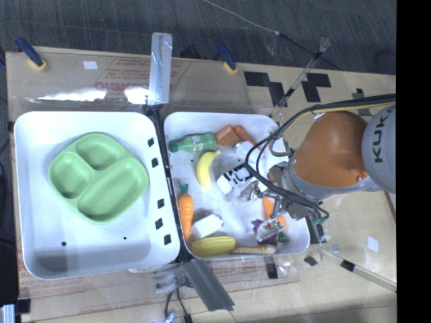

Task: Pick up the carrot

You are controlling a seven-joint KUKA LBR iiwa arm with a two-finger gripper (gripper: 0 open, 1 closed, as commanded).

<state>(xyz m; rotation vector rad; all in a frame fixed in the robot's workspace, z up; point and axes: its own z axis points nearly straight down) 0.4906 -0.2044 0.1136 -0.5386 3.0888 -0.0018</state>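
Note:
The carrot (185, 208), orange with a green top, lies along the left wall of the right bin (176, 128), its tip pointing toward the near edge. It rests on the bin floor with nothing around it. My gripper (272, 204) hangs low over the right side of that bin, well to the right of the carrot, under the grey wrist and orange band (333, 151). Cables and the wrist body hide most of it. A small orange piece (269, 207) and a purple item (269, 231) sit right beside it.
The right bin also holds a green bottle (193, 142), a banana (205, 167), a brown block (232, 135), a white-and-black carton (233, 177), a white block (207, 225) and a yellow corn cob (214, 245). A green divided plate (99, 175) lies in the left bin (27, 200).

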